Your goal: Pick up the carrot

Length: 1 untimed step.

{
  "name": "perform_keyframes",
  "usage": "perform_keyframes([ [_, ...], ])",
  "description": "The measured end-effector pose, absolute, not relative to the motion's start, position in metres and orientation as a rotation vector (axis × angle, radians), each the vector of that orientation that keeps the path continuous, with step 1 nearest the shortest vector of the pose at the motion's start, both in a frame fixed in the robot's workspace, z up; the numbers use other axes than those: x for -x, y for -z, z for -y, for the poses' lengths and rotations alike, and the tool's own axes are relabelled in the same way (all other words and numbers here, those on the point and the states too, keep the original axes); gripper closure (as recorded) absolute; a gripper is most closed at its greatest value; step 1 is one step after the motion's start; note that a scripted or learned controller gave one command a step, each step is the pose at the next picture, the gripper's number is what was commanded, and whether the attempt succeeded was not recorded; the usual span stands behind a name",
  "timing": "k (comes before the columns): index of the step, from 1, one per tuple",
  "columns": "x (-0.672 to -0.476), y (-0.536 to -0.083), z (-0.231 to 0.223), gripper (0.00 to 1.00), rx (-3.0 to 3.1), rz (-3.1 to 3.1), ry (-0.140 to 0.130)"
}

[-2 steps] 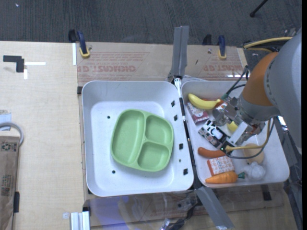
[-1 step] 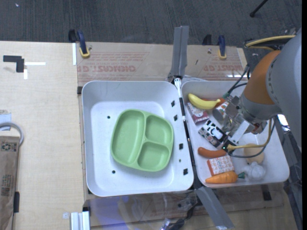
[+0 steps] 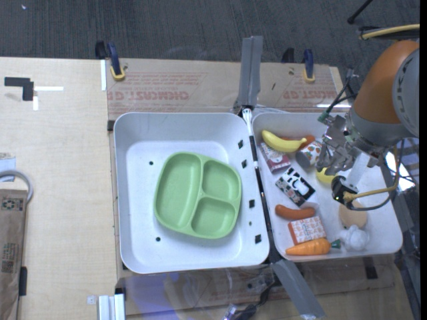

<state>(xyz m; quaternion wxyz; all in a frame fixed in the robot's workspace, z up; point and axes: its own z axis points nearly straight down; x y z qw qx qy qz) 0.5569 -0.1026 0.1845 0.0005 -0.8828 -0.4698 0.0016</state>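
The bench (image 3: 53, 179) bears 2 white bins (image 3: 133, 199) side by side.

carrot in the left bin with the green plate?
No, the carrot lies at the near edge of the right bin, beside a small red-and-white box, while the green plate sits alone in the left bin.

Dark carpet floor (image 3: 167, 19), plywood bench (image 3: 53, 152) (clamped cardboard)
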Motion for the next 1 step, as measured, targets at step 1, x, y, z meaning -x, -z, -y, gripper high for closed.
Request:
perform_keyframes([
  [1,-0.5334,-0.2068,0.1183,1.0,2.671,1.649,-0.007],
])
